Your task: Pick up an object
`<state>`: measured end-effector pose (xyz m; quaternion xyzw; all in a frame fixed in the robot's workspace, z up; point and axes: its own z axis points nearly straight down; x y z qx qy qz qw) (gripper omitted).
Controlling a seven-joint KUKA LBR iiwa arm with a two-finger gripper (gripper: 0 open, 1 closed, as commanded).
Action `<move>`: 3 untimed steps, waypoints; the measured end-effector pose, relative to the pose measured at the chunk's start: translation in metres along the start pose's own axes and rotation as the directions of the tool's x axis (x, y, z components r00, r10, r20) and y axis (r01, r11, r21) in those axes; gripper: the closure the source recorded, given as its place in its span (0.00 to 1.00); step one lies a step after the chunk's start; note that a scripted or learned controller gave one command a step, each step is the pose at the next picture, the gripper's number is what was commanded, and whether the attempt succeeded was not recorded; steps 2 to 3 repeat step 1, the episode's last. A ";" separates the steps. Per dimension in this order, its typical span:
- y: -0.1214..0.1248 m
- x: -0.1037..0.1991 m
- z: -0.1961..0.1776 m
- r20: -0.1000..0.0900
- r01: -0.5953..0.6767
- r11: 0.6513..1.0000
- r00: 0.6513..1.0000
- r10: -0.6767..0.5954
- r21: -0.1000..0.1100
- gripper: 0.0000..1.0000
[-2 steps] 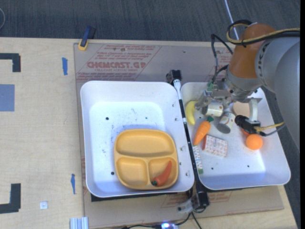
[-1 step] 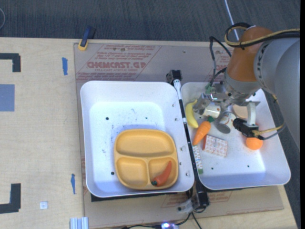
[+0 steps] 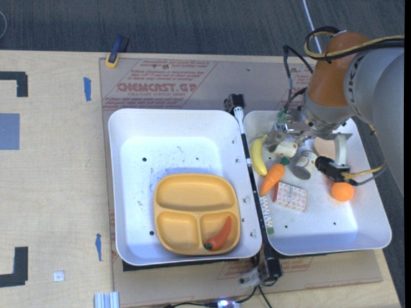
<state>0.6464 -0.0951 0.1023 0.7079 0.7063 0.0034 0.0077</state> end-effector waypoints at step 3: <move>-0.043 0.098 -0.086 0.004 -0.002 1.000 1.000 0.002 0.008 1.00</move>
